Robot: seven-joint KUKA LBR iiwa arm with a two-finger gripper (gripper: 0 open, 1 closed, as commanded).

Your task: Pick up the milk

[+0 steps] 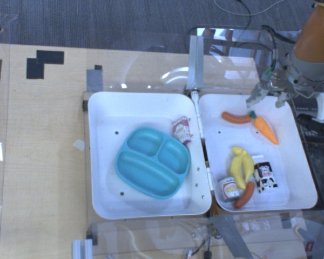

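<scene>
Milk (264,177) lies in the right bin (308,182) beside bananas (240,166); the hand (270,97) hangs open.

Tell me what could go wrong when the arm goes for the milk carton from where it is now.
The milk carton lies at the near end of the right bin, crowded by the bananas and a sausage, so the fingers could catch those instead. The gripper hovers open at the far end near the carrot and the other sausage; a low pass might knock them. The carton also sits near the bin wall, leaving little finger room.
</scene>
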